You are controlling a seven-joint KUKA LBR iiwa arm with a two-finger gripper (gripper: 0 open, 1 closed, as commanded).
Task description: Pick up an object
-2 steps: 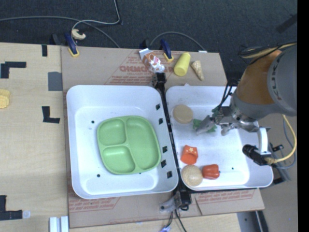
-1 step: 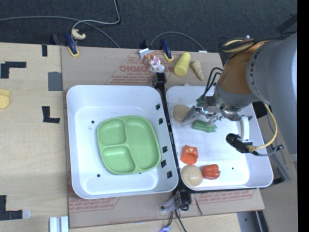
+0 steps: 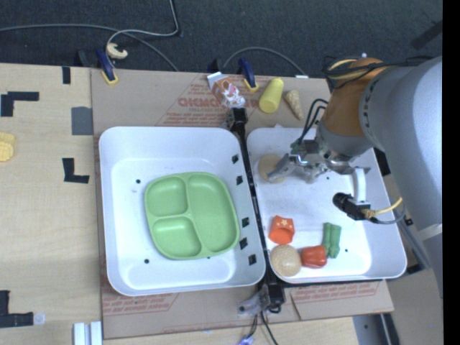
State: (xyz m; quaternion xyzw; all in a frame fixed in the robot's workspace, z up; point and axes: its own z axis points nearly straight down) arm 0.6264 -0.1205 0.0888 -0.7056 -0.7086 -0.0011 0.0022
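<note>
- The gripper was low in the right bin, near its back left corner, with its fingers spread apart and nothing seen between them.
- A pale beige object lay just beside the finger on the bin's left; whether it was touched could not be told.
- The pick appeared not yet done: nothing was lifted, and closing and raising remained.
- Other candidates lay near the front of the same bin: an orange piece, a round tan item, a red item touching it, and a green item just beside the red one.
- The left bin bore a green divided plate.
- Behind the bins, on the cardboard, stood a yellow object, a tan cone-like object and a small carton.
- The bin wall close to the beige object looked likely to crowd the fingers.
</note>
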